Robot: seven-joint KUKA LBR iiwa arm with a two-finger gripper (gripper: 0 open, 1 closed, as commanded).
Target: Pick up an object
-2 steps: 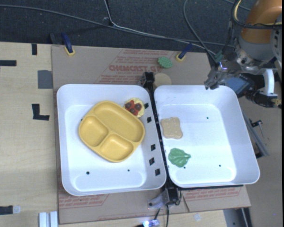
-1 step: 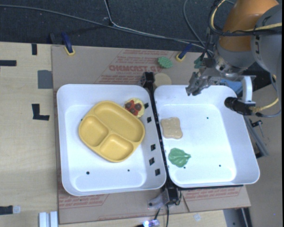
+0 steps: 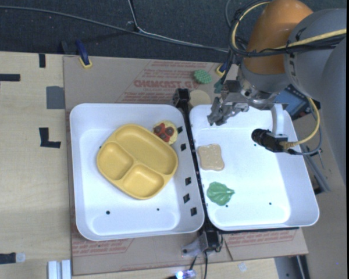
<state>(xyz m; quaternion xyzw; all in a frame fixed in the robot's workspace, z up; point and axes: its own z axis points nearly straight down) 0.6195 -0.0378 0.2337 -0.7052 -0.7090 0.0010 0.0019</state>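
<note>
Flat tan toast slice (image 3: 210, 157) beside crinkled green leaf (image 3: 220, 193); fingers (image 3: 217, 115) above, grip state unclear.

bins (image 3: 134, 228): smooth white plastic, faintly glossy
tray (image 3: 137, 161): yellow plastic, satin, left of the gripper (image 3: 216, 119)
toast piece (image 3: 210, 157): tan, matt, below the gripper
leaf (image 3: 220, 193): green, matt, looks like plastic
bench board (image 3: 128, 80): brown printed cardboard, matt

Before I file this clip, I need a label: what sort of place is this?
Probably a robot-grasping lab bench, not a kitchen. Two white bins sit on taped-down cardboard, holding toy-like items: a yellow tray, a leaf, a toast. The arm hangs its claw over the right bin.
</note>
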